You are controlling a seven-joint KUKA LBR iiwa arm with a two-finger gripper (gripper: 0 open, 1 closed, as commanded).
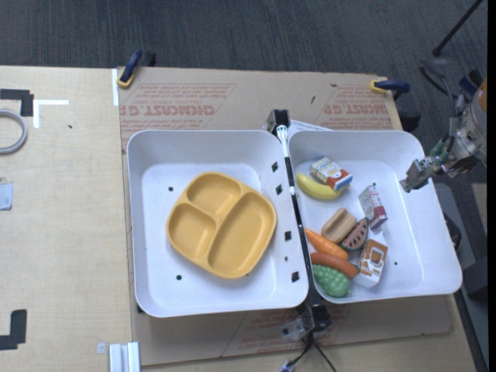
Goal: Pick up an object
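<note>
The right bin (439, 237) holds several toy foods: a banana (316, 188), a small carton (331, 173), a red and white packet (373, 206), a bread slice (338, 225), a watermelon slice (357, 235), a carrot (325, 244), a green vegetable (333, 283) and an orange and white carton (373, 260). My gripper (415, 177) hangs over the bin's upper right wall, right of the packet and apart from every item. I see nothing in it.
The left bin (133, 208) holds a yellow divided plate (222, 223). Both bins rest on cardboard (194, 103) held by clips. A roll of tape (9, 130) lies at the far left of the bench.
</note>
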